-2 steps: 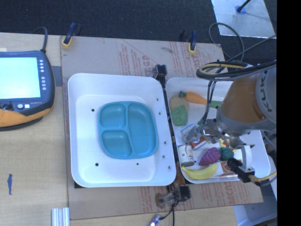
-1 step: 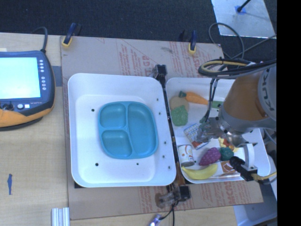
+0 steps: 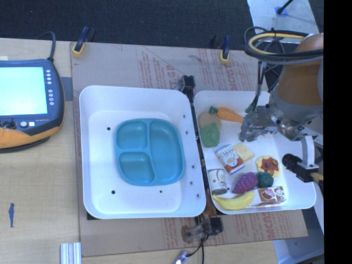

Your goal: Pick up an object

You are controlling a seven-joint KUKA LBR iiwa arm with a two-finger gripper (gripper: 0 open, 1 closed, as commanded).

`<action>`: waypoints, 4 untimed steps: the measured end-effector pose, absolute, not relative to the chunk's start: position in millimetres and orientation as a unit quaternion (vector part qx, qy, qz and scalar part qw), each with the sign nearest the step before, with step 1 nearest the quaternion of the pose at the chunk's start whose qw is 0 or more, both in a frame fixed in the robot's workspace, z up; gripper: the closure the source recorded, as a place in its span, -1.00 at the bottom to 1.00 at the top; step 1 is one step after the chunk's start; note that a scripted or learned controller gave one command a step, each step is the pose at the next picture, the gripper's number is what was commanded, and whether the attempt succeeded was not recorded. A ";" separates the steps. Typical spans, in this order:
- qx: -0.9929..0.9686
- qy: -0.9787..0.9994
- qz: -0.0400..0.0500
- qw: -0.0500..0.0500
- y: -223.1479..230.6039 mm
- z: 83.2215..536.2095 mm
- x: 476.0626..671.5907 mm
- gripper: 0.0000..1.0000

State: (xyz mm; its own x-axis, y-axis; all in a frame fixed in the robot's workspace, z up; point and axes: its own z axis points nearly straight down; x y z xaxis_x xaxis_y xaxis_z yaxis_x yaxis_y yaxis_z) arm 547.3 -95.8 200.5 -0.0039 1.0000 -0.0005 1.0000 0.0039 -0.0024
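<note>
The right bin (image 3: 297,205) holds several toy foods: an orange carrot (image 3: 228,114), a green vegetable piece (image 3: 209,135), a small white carton (image 3: 228,158), a yellow cheese block (image 3: 243,151), purple grapes (image 3: 245,181), a yellow banana (image 3: 233,201), a small can (image 3: 217,181), a pizza slice (image 3: 268,164) and a flat printed packet (image 3: 271,194). My gripper (image 3: 252,130) hangs low over the bin's upper middle, just right of the carrot and above the cheese. Nothing shows between its fingers.
The left bin (image 3: 93,147) carries a blue divided plate (image 3: 149,150). A teach pendant (image 3: 27,100) lies on the bench at far left. Clamps (image 3: 80,40) hold the cardboard sheet at the back edge. The arm's body and cables fill the upper right.
</note>
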 end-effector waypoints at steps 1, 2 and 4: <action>-0.706 -0.708 0.001 0.001 -95.8 200.1 547.0 -1.00; -0.705 -0.709 0.002 0.002 -108.4 91.0 508.0 -1.00; -0.705 -0.709 0.000 0.001 -46.1 192.3 545.5 1.00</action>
